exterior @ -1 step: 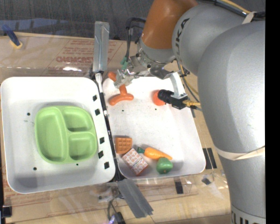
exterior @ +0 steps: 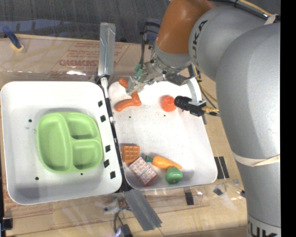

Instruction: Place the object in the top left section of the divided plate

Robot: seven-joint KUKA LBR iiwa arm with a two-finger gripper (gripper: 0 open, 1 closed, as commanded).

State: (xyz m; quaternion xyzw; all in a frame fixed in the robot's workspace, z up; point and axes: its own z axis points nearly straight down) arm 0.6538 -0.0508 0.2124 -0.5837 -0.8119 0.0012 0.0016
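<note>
The gripper (exterior: pixel 134 87) hangs over the right bin (exterior: pixel 197 147), directly above an orange sausage-shaped toy (exterior: pixel 128 103) lying near the bin's back left corner; whether its grip is released or clenched cannot be told. The lime-green divided plate (exterior: pixel 69 141), with 3 sections, sits in the left bin (exterior: pixel 19 107). The 2 white bins rest on a pale wooden bench (exterior: pixel 227 147) before a dark grey backdrop.

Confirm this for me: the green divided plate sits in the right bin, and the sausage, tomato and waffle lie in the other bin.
Not quite. The camera view shows the green plate in the left bin, not the right. The rest holds: the sausage, tomato and waffle lie in the other bin, the right one, where the claw hangs near the sausage.
</note>
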